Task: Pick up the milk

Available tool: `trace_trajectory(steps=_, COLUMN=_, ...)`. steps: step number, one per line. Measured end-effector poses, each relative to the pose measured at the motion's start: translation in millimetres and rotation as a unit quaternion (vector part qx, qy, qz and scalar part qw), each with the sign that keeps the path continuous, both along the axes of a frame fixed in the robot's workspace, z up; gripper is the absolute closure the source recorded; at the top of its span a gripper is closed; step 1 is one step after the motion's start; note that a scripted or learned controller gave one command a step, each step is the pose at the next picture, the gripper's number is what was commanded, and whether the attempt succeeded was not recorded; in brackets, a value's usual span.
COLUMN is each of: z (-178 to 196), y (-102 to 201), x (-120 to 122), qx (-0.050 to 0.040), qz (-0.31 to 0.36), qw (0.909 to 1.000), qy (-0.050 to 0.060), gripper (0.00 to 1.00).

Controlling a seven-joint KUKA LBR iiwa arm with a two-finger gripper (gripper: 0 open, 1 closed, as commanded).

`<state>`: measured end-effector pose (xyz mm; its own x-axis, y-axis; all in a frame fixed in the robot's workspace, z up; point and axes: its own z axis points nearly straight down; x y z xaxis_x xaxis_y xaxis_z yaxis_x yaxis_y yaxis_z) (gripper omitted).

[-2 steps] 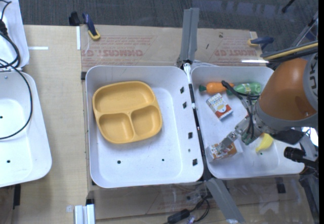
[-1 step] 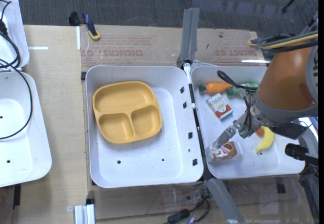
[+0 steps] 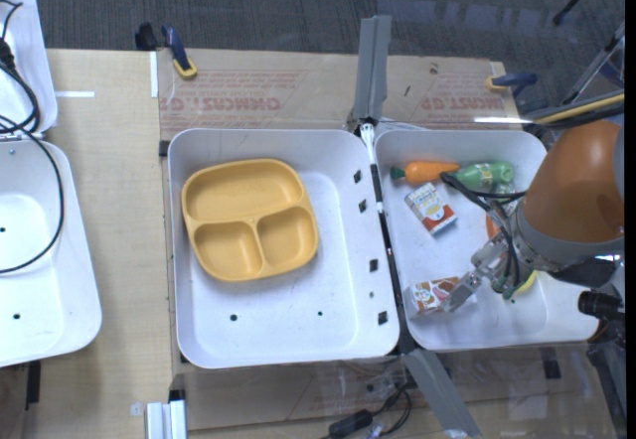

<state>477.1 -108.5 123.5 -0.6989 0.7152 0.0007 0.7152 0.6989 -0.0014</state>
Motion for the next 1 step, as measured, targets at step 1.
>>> trace_trajectory(steps=1, z=-12.9, y=-5.5, x=31.9, qx=0.0012, qz=-0.120, qw=0.9928, qy=-0.002, gripper=0.00)
